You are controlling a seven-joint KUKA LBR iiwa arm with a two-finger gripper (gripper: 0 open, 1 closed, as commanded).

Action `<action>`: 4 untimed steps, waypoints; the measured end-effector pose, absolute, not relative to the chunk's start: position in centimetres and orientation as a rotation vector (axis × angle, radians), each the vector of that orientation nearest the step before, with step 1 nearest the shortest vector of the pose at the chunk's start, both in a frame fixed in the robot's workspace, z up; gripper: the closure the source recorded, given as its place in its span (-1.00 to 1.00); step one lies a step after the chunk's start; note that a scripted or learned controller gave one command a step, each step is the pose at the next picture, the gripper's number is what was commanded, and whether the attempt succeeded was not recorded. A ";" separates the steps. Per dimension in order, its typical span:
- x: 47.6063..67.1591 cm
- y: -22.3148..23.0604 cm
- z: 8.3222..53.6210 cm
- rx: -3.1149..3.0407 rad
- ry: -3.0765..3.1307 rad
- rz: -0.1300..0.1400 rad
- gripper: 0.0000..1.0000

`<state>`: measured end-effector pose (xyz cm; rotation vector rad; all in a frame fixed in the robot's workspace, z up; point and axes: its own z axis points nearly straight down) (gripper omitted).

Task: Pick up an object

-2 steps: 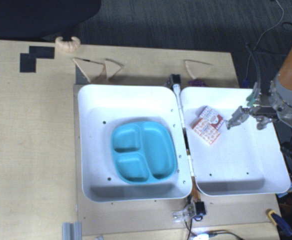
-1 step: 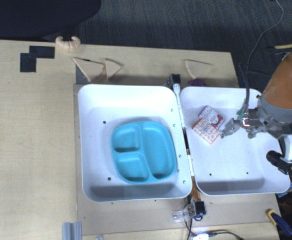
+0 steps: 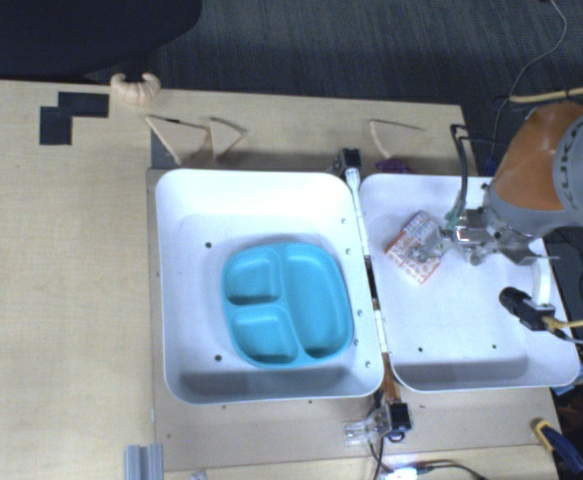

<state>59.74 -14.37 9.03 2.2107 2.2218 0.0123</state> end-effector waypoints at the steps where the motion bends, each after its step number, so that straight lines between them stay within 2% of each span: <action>1: 60.1 -14.3 10.4 2.203 2.219 0.024 1.00; 2: 60.1 -19.6 10.9 2.216 2.221 0.003 1.00; 3: 65.2 -19.7 18.3 2.211 2.224 0.006 1.00; 4: 67.0 -19.0 24.9 2.210 2.225 0.005 1.00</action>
